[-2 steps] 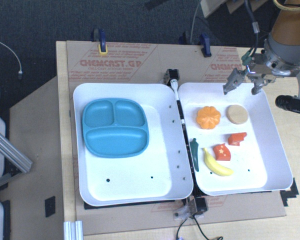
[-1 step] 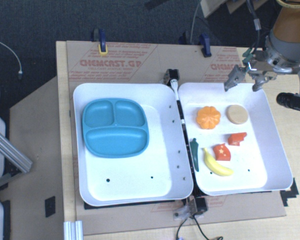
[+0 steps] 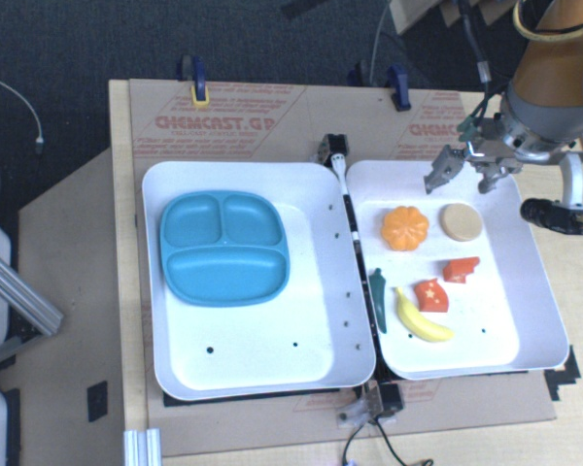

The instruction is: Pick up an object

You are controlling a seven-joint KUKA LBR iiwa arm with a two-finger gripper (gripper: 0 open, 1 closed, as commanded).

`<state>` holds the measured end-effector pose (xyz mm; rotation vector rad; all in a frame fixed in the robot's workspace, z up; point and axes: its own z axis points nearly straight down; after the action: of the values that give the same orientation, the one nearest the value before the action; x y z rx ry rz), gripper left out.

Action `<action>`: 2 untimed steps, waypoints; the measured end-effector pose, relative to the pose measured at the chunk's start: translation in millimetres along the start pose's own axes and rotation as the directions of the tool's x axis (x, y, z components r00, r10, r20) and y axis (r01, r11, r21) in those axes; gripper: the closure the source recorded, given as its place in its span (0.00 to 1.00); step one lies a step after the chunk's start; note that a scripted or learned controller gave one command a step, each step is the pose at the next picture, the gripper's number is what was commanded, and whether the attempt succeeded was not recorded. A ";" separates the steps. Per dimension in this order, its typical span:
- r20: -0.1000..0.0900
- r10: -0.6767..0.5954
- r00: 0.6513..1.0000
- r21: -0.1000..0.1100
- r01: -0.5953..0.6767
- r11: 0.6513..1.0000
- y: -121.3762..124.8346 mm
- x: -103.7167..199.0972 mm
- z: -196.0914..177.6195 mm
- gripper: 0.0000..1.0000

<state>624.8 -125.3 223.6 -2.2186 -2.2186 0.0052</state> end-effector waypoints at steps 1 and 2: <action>-0.001 0.000 1.000 0.001 0.000 1.000 -7.7 4.1 60.3 0.00; -0.001 -0.002 1.000 -0.001 0.002 1.000 0.4 7.6 119.1 0.00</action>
<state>624.6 -117.7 104.5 -2.2167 -2.2210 0.0028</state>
